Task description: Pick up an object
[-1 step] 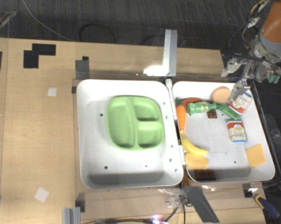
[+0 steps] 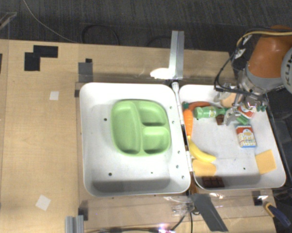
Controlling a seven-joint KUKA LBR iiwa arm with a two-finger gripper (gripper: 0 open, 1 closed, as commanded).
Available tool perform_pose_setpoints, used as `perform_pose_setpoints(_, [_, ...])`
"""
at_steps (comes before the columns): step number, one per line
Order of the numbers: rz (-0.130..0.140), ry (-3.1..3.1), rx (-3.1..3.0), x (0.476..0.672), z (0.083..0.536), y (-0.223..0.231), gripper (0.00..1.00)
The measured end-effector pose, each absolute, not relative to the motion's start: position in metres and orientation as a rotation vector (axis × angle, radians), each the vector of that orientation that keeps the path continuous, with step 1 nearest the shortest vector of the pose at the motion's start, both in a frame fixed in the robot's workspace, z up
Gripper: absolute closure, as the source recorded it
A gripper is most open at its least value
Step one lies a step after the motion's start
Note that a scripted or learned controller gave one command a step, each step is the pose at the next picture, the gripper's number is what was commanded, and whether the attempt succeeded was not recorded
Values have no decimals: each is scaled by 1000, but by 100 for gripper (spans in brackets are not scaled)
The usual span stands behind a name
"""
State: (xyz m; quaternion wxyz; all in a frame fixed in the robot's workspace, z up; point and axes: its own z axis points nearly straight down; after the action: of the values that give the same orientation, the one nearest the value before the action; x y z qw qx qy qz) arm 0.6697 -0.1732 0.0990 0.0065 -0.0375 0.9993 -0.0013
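Note:
My gripper (image 2: 238,113) hangs low over the back right part of the right bin (image 2: 277,178), fingers apart and open. A small red and white item (image 2: 247,112) lies right by its fingertips; whether they touch it is unclear. A green bottle (image 2: 206,112) lies just left of the gripper, with a small brown piece (image 2: 220,120) near its cap. A tan bun-like piece (image 2: 227,100) sits behind. A red and white carton (image 2: 246,136) lies just in front of the gripper.
The right bin also holds a carrot (image 2: 188,122), a banana (image 2: 202,152), a yellow block (image 2: 204,167), an orange cheese slice (image 2: 266,160) and a dark brown bar (image 2: 212,182). A green divided plate (image 2: 138,126) lies in the left bin (image 2: 95,178).

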Motion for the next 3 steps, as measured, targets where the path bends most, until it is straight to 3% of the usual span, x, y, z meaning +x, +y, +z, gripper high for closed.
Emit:
perform_pose_setpoints(1, [-6,3127,-111,609,89,-207,0])
perform_pose_setpoints(2, [-5,3129,-44,527,90,-205,0])
perform_pose_setpoints(3, [-9,3122,-109,496,90,-206,0])
